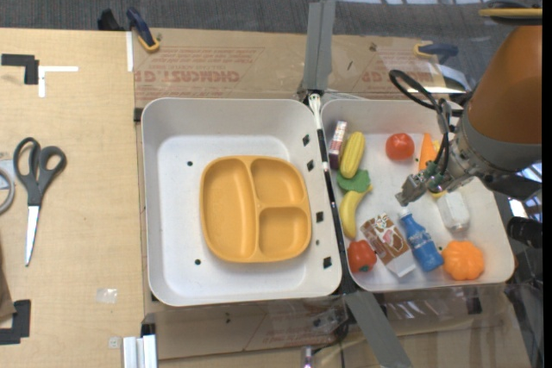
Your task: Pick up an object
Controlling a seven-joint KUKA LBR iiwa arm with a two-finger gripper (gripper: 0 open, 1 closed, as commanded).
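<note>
- Plastic toys crowd the right bin (496,211); the likeliest pick, to my eye, is the blue bottle (421,241) near that bin's front edge, just below the claw (416,187).
- Blue bottle: it looks light, rigid and smooth, lying on its side (probably slippery); a pinch across its narrow body should suit best, since the ends taper.
- Neighbours touch it: a brown carton (385,242) on its left, with a knobbly orange pumpkin (464,260) just beside it.
- Claw: it hangs over the bin's middle; whether it is released or clenched I cannot tell.
- Left bin (164,185): a matte yellow divided plate (256,208), stiff and shallow.
</note>
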